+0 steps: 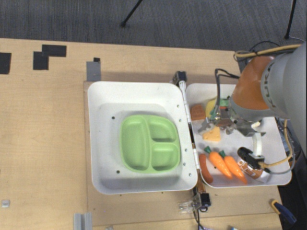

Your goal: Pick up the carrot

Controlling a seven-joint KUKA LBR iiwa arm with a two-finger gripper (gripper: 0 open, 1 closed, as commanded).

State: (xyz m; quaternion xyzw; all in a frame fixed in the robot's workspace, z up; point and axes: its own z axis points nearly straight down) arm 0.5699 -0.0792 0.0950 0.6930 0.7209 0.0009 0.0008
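A pale wooden bench (43,143) carries two shallow white bins, touching side by side. The left bin (96,128) sits near the middle, the right bin (278,178) just beside it. Black patches (48,56) mark the bench's far left corner.

I see my arm (283,80) as fat grey casing with an orange band, black cables looping round its metal wrist

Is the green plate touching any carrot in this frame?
Apart. The camera view shows the green plate in the left bin, the carrots in the right bin.
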